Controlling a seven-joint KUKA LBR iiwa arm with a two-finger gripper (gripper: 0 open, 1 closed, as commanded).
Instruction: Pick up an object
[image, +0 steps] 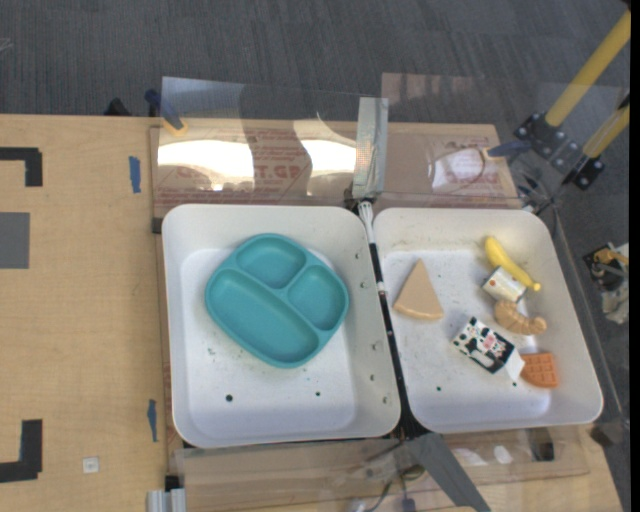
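White plastic bins sit side by side on the desk (80, 300), which is pale wood with black marks and bits of blue tape along its left part. The left bin (200, 410) carries a teal divided plate (277, 298), lying flat and turned at a slant, with three compartments; small dark specks dot the bin floor near it.

The right bin (440, 395) carries the loose things. A tan wedge (419, 294) lies toward the bin's left side, its point aimed at the far edge. A yellow banana (510, 262) lies on the far right part of the bin, slanting from far left to near right. Just beside it on its near side is a small white carton (503, 287) with a red and green mark. Touching or very nearly touching the carton's near side is a tan pastry-like piece (521, 319). Nearer again and slightly left lies a black-and-white patterned box (484, 344), tilted on the diagonal. Just right of that box, at the near right part of the bin, is an orange waffle-like square (540, 369).

Clear sheeting and a cardboard panel stand behind the bins on the far side. Yellow poles (597, 60) with a black clamp reach in at the far right corner.

I cannot tell the state of the claw, nor how the things lie relative to it.
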